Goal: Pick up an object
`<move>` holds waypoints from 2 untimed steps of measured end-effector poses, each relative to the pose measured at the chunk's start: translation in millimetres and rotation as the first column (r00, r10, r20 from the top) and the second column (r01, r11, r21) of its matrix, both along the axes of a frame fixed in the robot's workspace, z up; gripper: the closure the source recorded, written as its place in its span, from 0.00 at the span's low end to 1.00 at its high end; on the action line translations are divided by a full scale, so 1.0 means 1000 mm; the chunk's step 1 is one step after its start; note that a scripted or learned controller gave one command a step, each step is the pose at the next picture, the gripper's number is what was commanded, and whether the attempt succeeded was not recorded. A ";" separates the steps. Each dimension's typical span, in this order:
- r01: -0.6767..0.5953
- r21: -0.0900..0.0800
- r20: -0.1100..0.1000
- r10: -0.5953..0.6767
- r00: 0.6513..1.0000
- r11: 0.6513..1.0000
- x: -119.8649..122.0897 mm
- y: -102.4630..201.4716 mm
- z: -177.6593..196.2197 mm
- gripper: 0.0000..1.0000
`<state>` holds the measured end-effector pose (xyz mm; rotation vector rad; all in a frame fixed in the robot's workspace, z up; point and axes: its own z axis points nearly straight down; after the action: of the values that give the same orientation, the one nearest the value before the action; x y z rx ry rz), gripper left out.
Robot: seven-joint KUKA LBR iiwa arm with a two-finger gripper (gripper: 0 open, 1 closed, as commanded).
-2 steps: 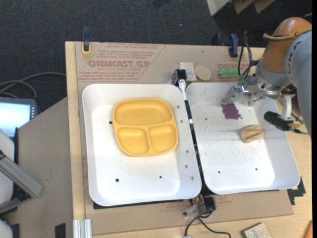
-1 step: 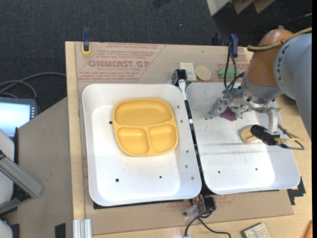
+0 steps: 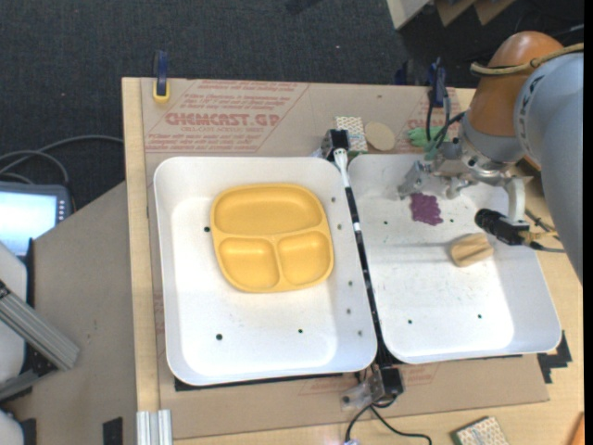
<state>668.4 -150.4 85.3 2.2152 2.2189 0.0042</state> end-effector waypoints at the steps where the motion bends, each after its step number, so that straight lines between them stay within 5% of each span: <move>1: 0.000 -0.001 0.003 0.000 1.000 1.000 0.000 0.001 0.012 1.00; 2: -0.001 -0.001 0.002 0.001 1.000 1.000 0.000 0.001 0.011 0.00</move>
<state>668.3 -149.6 96.5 2.2129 2.2180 0.0049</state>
